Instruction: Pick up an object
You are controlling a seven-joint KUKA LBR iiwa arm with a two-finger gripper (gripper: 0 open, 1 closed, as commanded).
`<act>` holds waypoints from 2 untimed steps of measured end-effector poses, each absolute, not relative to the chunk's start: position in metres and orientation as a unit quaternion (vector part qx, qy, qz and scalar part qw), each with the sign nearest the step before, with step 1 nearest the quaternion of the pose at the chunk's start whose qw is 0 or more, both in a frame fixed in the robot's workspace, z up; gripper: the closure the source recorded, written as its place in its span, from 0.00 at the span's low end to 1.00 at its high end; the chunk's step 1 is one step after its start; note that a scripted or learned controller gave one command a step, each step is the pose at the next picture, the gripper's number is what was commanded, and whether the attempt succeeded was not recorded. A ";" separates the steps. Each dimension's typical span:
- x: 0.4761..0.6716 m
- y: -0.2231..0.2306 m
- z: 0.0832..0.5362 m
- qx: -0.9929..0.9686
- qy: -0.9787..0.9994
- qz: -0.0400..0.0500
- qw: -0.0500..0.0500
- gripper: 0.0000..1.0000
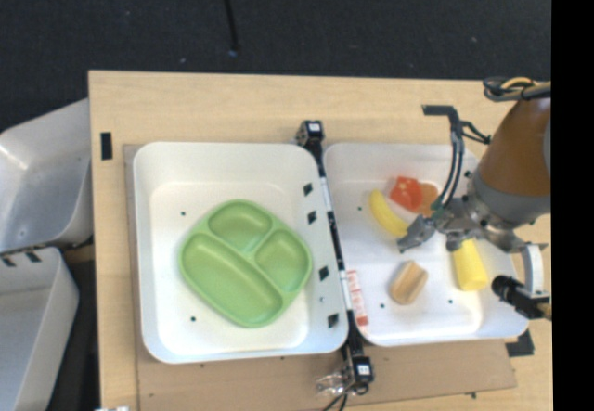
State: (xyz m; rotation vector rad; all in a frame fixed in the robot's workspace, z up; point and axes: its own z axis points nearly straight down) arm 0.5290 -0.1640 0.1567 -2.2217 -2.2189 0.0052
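- Arm (515, 154) enters from the 3 o'clock side of the view; orange band sits over the upper right part of the right bin (371, 321), grey wrist below it, cables looping along its 9 o'clock side.
- Wrist points down and toward 9 o'clock, so the claw (419, 231) hangs over the middle of the right bin.
- Claw state: dark fingers seen as one small cluster; cannot tell whether they are apart or together. Nothing is visibly caught between them.
- Yellow banana-like piece (387, 212) lies just beside the claw at its 10 o'clock, long axis running from 11 to 5 o'clock; its lower end looks to be close to or touching the fingertips, contact not resolvable.
- Red-orange piece (406, 191) lies at the claw's 12 o'clock, just beside the banana's upper end, partly under the cables.
- Tan bread-like piece (407, 283) lies at the claw's 6 o'clock, near but apart from it, on the bin floor.
- Yellow block (470, 266) lies at the claw's 4 o'clock, under the wrist's edge, long axis roughly 12 to 6.
- Left bin (153, 326) holds a green divided plate (243, 263), three compartments, well apart from the claw at its 9 o'clock.
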 end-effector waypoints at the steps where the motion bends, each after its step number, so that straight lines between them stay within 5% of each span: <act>1: 0.528 -0.165 0.104 -0.708 -0.706 0.002 0.001 0.00; 2: 0.529 -0.166 0.117 -0.710 -0.704 0.000 -0.001 1.00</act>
